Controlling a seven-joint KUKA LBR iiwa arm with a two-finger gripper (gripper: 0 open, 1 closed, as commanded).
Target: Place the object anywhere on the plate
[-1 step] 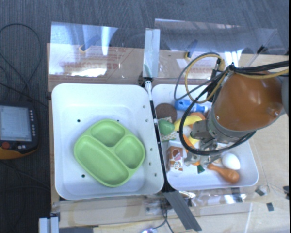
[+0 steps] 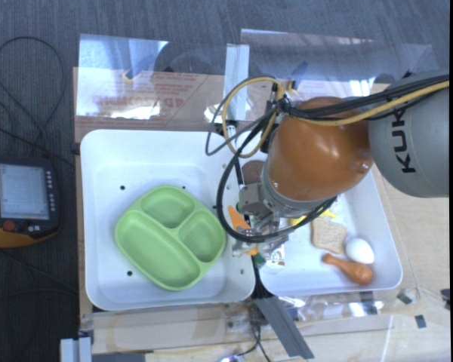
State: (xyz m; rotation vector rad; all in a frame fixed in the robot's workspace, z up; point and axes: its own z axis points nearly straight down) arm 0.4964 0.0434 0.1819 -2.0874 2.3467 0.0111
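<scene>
Gripper (image 2: 254,241) low over the seam between the bins, finger state impossible to tell. Green plate (image 2: 171,237) just left in the left bin. Bread slice (image 2: 330,236), egg (image 2: 359,250), drumstick (image 2: 349,268) right.

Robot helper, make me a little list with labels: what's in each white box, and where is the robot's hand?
left bin: green plate with three compartments, nothing on it
right bin: slice of bread, white egg, brown drumstick
gripper: low over the divide between the bins
orange piece: beside the gripper
task: not yet done
</scene>
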